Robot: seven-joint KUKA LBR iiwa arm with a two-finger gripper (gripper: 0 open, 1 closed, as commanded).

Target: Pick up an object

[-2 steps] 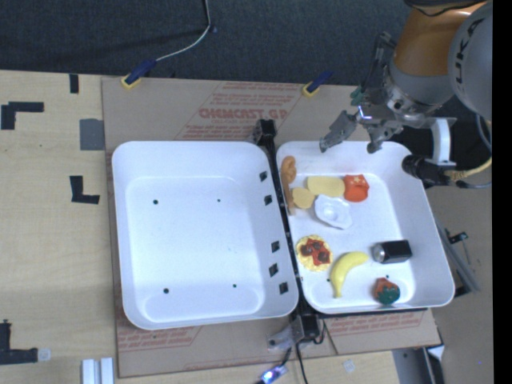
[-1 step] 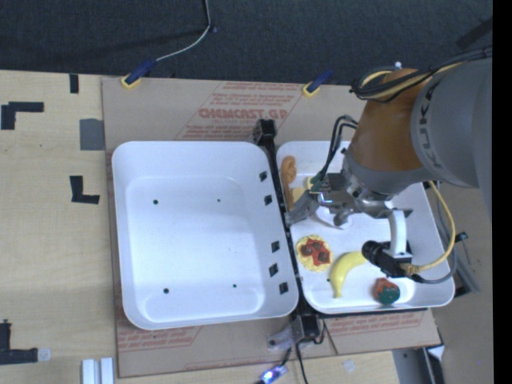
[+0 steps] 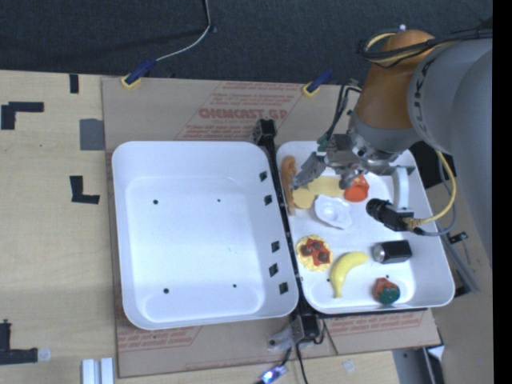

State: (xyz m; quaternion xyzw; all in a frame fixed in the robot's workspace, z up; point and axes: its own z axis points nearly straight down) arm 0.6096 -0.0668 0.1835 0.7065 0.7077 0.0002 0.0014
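My gripper hangs over the back of the right bin, open, with its fingers spread above a pale yellow piece. Nothing is held between them. An orange-red item lies just by the right finger. A white lump sits in front of the yellow piece. Further forward are a small pizza-like disc, a yellow banana, a black can and a red-and-green fruit. A brown bread-like item lies against the bin's left wall.
The left bin stands beside the right one, joined by a black hinge strip. Both rest on cardboard on the wooden bench. The arm's grey and orange body rises at the right.
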